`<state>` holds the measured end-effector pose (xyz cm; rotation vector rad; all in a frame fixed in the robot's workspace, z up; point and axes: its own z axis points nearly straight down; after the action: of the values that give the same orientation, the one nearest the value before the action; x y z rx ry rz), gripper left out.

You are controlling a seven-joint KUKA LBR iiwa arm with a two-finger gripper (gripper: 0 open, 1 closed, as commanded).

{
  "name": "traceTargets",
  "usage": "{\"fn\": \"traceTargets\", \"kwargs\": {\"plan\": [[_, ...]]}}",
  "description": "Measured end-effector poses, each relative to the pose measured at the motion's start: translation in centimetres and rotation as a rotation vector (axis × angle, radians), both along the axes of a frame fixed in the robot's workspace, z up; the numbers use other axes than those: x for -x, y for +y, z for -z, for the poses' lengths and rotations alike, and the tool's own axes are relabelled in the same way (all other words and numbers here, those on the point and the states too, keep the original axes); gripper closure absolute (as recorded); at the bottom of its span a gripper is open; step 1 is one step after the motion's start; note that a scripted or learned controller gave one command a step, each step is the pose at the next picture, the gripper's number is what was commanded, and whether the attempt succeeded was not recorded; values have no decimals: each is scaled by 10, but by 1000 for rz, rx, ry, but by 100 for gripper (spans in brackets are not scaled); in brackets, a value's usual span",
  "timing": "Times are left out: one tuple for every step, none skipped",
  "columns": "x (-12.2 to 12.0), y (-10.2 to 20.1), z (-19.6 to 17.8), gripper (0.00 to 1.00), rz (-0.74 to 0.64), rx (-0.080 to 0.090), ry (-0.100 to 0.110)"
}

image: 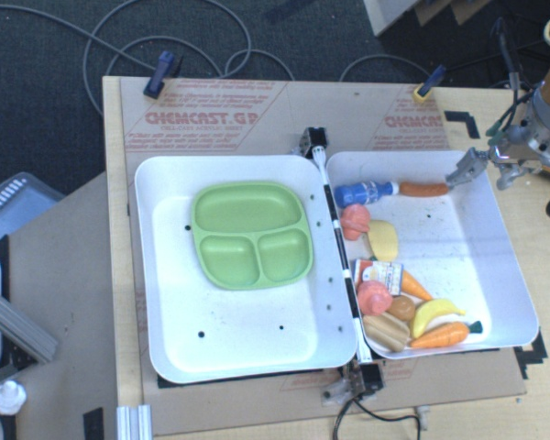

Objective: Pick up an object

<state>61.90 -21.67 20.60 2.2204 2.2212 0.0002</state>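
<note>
The right bin (481,246) holds a pile of toy foods along its left and front sides. At its back lie a blue bottle (362,193) and a red-orange sausage (423,189). Below them are a pink peach (355,220), a pale yellow piece (383,240), a printed packet (382,273), a banana (437,314) and a carrot (440,335). My gripper (486,172) hangs over the bin's back right corner, open, with nothing between its fingers. Its left finger (461,170) points toward the sausage's right end without touching it.
The left bin (165,319) holds a green divided plate (252,234). Black clips (313,139) join the bins at the middle seam. The right bin's centre and right side are bare white floor. Cables lie on the dark floor behind the bench.
</note>
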Motion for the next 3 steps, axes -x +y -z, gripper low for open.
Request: {"fn": "traceTargets", "kwargs": {"plan": [[57, 78, 15, 0, -1, -1, 1], [96, 77, 122, 0, 1, 0, 1], [140, 96, 121, 0, 5, 7, -5]]}}
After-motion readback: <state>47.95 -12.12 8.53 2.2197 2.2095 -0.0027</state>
